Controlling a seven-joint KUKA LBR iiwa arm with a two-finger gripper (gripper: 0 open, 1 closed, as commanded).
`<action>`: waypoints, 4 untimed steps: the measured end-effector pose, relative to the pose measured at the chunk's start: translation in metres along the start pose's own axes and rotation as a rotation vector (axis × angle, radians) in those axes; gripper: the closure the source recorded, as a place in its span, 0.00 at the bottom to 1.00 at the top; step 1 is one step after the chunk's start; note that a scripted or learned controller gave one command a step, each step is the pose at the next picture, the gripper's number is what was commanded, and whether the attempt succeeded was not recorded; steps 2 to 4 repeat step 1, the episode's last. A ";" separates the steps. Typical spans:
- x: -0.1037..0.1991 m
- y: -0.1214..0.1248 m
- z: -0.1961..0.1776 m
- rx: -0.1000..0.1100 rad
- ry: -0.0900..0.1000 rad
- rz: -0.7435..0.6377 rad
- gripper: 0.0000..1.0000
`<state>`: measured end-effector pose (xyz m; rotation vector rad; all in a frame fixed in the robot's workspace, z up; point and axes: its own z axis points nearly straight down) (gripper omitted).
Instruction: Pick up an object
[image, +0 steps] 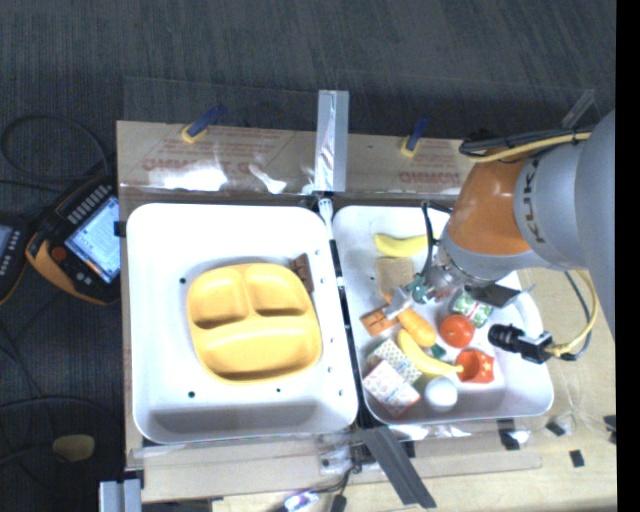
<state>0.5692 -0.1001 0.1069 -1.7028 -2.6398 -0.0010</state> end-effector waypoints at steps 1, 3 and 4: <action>0.074 0.040 -0.076 0.002 -0.001 0.053 1.00; 0.074 0.040 -0.076 0.002 -0.001 0.053 1.00; 0.074 0.040 -0.076 0.002 -0.001 0.053 1.00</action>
